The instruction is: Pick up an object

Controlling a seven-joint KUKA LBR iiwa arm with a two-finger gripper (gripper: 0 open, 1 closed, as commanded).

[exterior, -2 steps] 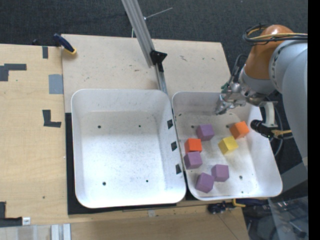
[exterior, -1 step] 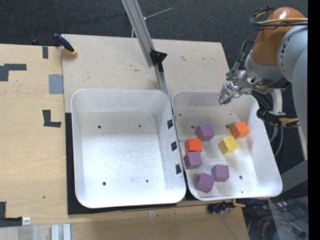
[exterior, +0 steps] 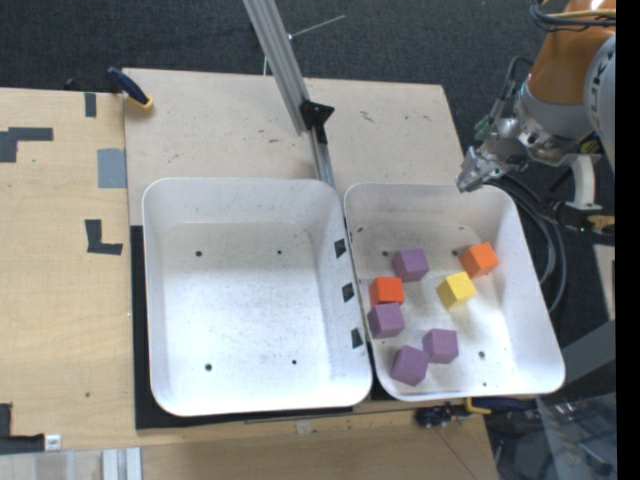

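Observation:
The right bin (exterior: 520, 238) holds several small blocks: an orange one (exterior: 480, 259) near its right wall, a yellow one (exterior: 456, 289) just below it, a second orange one (exterior: 388, 291) near the left wall, and purple ones (exterior: 410, 264) (exterior: 386, 319) (exterior: 440, 345) (exterior: 409, 365) spread through the middle and front. My gripper (exterior: 470, 179) hangs over the bin's far right corner, above the rim and well away from every block. Nothing shows between its fingers.
The left bin (exterior: 160, 268) sits beside the right one, sharing a middle rim. A slanted metal rail (exterior: 285, 63) runs from the top down to the bins' junction. A blue and yellow clamp (exterior: 130, 88) lies at the bench's far left. Black cables (exterior: 560, 238) trail right of the bins.

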